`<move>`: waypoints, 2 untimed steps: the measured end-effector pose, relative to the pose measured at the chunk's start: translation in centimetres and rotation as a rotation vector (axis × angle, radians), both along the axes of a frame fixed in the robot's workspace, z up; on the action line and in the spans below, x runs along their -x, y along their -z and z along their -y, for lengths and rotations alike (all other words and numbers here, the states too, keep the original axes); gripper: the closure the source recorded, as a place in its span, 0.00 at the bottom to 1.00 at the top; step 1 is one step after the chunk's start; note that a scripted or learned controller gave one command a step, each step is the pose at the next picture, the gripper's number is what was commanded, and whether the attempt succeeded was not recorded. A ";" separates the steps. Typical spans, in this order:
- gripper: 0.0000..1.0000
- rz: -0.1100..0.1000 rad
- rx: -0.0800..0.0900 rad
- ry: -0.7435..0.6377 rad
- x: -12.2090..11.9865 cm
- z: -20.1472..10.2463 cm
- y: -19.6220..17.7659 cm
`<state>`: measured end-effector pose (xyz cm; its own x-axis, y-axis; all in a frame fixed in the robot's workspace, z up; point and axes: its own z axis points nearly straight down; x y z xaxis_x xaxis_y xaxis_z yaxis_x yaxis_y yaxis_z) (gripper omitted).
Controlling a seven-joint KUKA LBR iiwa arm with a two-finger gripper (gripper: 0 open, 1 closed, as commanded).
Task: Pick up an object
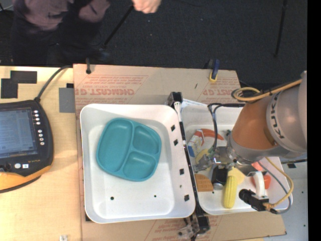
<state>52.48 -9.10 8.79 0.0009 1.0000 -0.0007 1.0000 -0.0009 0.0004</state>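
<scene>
The arm's orange band and grey wrist [261, 129] hang over the right bin [220, 115]. My gripper [219, 173] points down into that bin's middle, among the clutter. Touching its right side lies a yellow corn cob [230, 188]. A brown block [203, 183] sits just to its left. A red and white piece [204, 135] and a yellow-green scrap [201, 155] lie above it. At the bin's right are a white piece [259, 182] and an orange-red one [266, 179]. Nothing is visibly held.
The left bin [100, 195] holds a teal divided plate [129, 149]. A teach pendant [22, 137] lies on the bench at far left. A person's hand [145, 1] shows at the top. Black cables [258, 201] loop across the right bin's front corner.
</scene>
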 end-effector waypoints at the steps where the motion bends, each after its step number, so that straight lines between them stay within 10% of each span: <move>1: 1.00 -0.005 -0.001 0.007 0.0 0.3 -0.9; 2: 0.00 -0.005 -0.002 0.007 0.0 0.3 -0.9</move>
<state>52.48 -9.37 9.70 0.0081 1.0000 0.0008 1.0000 -0.0081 -0.0050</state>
